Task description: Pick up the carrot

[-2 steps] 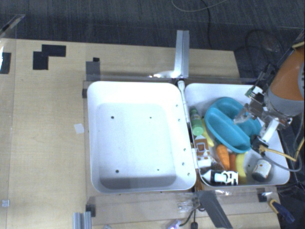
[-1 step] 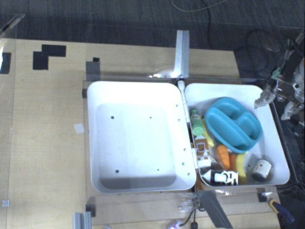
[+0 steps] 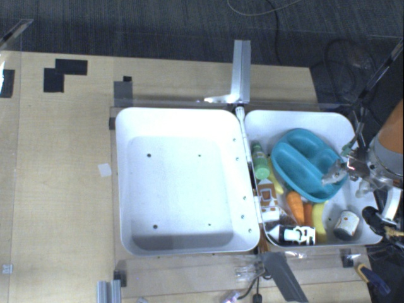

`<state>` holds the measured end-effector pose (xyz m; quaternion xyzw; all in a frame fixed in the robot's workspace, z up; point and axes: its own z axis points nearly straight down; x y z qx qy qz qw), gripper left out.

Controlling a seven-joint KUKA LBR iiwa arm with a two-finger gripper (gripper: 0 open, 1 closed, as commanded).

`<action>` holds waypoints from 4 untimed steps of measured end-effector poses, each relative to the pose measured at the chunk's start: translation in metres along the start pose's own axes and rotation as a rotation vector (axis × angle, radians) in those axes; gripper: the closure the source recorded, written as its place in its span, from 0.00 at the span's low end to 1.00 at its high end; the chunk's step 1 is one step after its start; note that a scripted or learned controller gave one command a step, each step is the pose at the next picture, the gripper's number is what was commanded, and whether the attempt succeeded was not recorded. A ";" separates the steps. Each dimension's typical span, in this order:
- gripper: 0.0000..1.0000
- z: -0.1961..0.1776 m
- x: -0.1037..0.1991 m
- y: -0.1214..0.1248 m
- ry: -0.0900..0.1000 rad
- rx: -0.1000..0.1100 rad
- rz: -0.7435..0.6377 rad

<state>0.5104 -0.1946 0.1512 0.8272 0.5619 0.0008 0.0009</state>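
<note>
The carrot (image 3: 295, 207) is a short orange piece lying in the right bin (image 3: 341, 122), just below the blue bowl (image 3: 306, 163) and left of a yellow banana (image 3: 319, 220). My gripper (image 3: 344, 170) reaches in from the right and hangs over the bowl's right rim, up and to the right of the carrot and apart from it. Nothing shows held in it.
A green bottle (image 3: 259, 160) and a small brown-and-white packet (image 3: 267, 196) lie along the right bin's left wall. A black-and-white object (image 3: 297, 235) and a grey-white round item (image 3: 346, 223) sit near its front. The left bin (image 3: 126, 169) adjoins.
</note>
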 end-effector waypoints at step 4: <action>0.00 -0.011 0.004 0.018 0.000 -0.001 0.130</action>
